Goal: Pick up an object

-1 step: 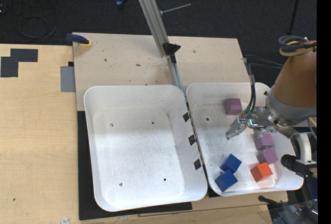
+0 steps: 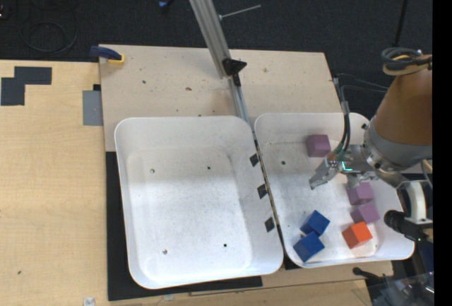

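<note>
While my claw (image 2: 323,176) hangs low in the right bin (image 2: 282,135), I cannot tell its spread; nothing is lifted yet. Nearest block (image 2: 317,145) sits just beyond it, others beside and below.

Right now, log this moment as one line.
hand: over right bin | grasp: none seen | blocks: three purple, two blue, one orange | left bin: unused

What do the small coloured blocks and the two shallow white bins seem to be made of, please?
The small coloured blocks, such as the orange cube and the blue cube, look like matte foam or soft plastic: flat colour, no glare, slightly rounded edges. The view cannot settle which. The two shallow white bins look like thin moulded plastic, with rounded corners, rolled rims and a faint sheen.
</note>
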`<action>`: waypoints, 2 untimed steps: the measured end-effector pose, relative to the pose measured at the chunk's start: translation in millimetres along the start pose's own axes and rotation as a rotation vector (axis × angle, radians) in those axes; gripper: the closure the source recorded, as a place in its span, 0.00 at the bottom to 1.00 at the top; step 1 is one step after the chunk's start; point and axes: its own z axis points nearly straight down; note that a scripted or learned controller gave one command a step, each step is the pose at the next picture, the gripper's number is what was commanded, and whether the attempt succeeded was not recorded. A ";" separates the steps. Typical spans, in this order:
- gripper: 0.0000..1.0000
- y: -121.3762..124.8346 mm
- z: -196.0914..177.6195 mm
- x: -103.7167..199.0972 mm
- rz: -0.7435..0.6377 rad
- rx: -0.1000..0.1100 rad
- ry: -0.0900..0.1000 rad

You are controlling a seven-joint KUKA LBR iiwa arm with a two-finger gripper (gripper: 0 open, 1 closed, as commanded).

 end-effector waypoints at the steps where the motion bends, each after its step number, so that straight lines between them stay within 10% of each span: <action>1: 0.00 5.5 58.7 -5.6 -0.002 0.006 0.001; 2: 0.00 3.5 112.9 -4.7 -0.002 0.007 0.001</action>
